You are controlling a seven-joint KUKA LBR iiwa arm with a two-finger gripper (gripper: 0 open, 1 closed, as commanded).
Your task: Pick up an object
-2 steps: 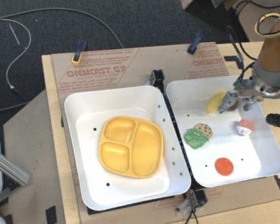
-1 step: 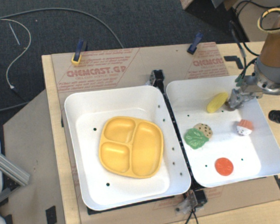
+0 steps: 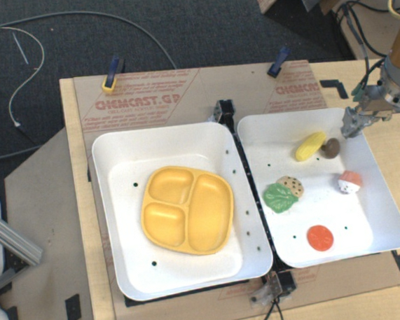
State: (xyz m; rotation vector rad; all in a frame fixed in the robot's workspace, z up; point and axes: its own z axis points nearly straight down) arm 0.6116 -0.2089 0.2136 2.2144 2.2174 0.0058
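1. Camera view, slanted down on two white bins: left bin, right bin.
2. Left bin: yellow divided plate, lying flat near the middle.
3. Right bin: yellow banana-like piece touching a small brown piece; green leafy piece against a speckled cookie; pink-and-white piece near the right wall; orange disc toward the front.
4. Gripper at the right bin's far right corner, just beside the brown piece; nothing visibly held; cannot tell whether released or clenched.
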